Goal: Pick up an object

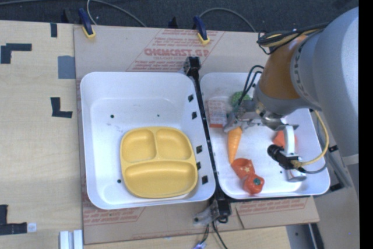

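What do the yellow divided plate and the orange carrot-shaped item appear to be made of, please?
The yellow plate looks like moulded plastic with a smooth matte finish: uniform colour, rounded compartment ridges. The carrot seems to be a plastic or rubber toy, judging by its even orange and smooth taper, though the view leaves that open.
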Controlling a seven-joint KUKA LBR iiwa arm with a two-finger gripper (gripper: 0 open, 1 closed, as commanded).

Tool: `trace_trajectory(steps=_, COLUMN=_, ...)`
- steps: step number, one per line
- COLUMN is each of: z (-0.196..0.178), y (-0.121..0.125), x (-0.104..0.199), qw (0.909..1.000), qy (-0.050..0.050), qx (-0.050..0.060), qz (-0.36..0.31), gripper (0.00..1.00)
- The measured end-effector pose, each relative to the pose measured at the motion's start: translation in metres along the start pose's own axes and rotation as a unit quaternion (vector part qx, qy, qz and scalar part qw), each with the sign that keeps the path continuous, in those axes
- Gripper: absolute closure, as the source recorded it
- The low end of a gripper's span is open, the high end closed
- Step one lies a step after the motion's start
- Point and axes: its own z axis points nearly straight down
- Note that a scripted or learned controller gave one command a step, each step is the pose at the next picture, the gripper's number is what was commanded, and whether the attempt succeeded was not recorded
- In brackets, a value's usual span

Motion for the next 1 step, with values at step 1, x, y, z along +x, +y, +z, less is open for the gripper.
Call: trace_trajectory(steps=1, z=-0.1139, y=-0.0244, x=0.0641, qw=1.0, qy=0.002, qx=0.002, qz=0.0, gripper=1.0)
